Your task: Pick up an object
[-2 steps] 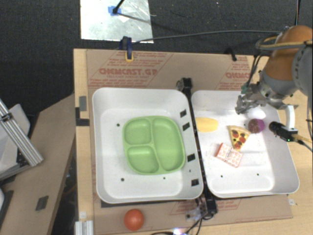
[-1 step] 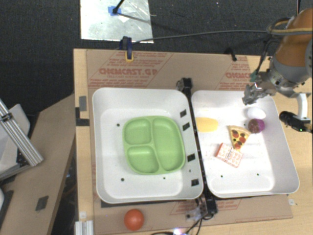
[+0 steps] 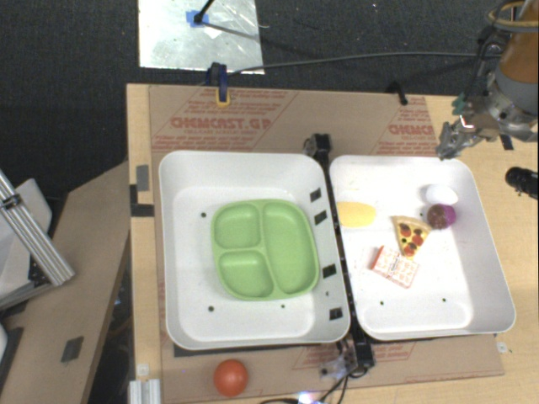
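The flat triangular toy pizza slice (image 3: 411, 235) with red toppings lies in the upper middle of my right-hand shallow white bin (image 3: 488, 286), its crust edge toward twelve o'clock and its tip toward six, so the long axis runs nearly up and down the view. Just beside it at two o'clock sits a small purple ball (image 3: 440, 216), touching or nearly touching a white rounded piece (image 3: 440, 194) above it. At nine o'clock from the slice is a yellow oval lump (image 3: 356, 215), hard against the bin's left wall. At seven o'clock, near the tip, a small red-and-white printed packet (image 3: 395, 266) lies tilted. The lower third of this bin's floor and its right side give bare room for moving.

My jaws (image 3: 447, 146) hang at one o'clock from the slice, over the bin's far rim, well apart from every object; I cannot tell how they stand.

The left-hand white bin (image 3: 181, 225) carries a green three-compartment plastic tray (image 3: 264, 249) in its middle. On the brown cardboard counter (image 3: 278, 116), at six o'clock below the left bin, rests an orange-red ball (image 3: 230, 377). A sheet of clear film (image 3: 200, 23) lies beyond the counter's far edge.
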`<control>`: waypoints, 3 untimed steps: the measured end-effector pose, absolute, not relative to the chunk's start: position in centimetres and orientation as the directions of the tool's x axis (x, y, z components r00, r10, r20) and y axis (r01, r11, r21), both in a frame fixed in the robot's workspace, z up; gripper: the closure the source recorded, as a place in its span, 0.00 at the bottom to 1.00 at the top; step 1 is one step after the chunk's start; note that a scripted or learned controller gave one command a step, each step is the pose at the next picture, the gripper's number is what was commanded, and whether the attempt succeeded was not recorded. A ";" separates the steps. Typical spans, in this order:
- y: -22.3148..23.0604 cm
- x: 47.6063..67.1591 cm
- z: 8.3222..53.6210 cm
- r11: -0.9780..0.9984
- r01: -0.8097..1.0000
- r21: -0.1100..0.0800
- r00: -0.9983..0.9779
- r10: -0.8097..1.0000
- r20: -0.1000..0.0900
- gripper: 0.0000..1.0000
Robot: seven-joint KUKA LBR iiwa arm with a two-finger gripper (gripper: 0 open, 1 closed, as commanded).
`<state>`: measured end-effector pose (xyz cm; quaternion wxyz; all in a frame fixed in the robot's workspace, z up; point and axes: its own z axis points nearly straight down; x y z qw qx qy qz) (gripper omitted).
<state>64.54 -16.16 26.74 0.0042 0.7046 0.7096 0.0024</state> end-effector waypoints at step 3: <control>-1.5 57.8 25.1 0.009 1.000 -0.001 -0.009 1.000 0.002 1.00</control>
